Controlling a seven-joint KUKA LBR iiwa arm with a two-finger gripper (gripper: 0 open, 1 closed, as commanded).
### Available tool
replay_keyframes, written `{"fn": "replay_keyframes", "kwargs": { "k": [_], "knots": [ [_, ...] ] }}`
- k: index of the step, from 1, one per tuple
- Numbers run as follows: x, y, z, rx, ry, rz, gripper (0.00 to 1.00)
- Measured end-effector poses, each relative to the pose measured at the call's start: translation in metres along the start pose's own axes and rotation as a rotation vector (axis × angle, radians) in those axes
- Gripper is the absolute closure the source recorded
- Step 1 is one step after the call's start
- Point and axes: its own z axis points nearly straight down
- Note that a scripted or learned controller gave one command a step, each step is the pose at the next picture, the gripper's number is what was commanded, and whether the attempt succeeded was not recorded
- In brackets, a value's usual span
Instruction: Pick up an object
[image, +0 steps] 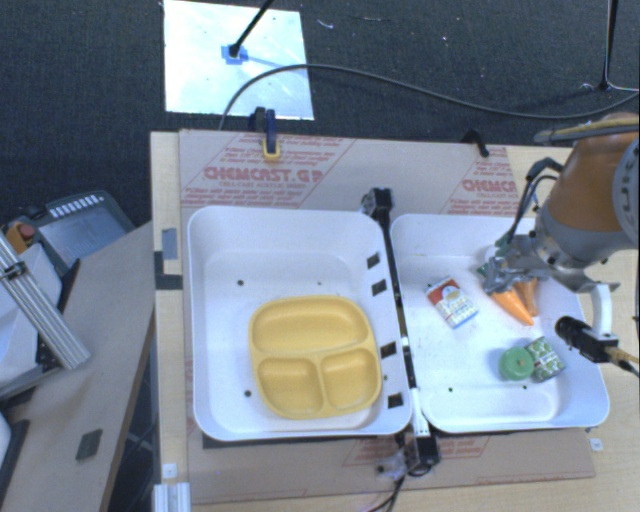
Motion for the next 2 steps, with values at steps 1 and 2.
{"fn": "replay_keyframes", "kwargs": {
  "k": [1,2],
  "knots": [
    [0.0,0.002,-0.054,0.0,0.0,0.0,1.0],
    [-0.01,0.0,-0.113,0.0,-0.001,0.001,1.0]
  ]
}}
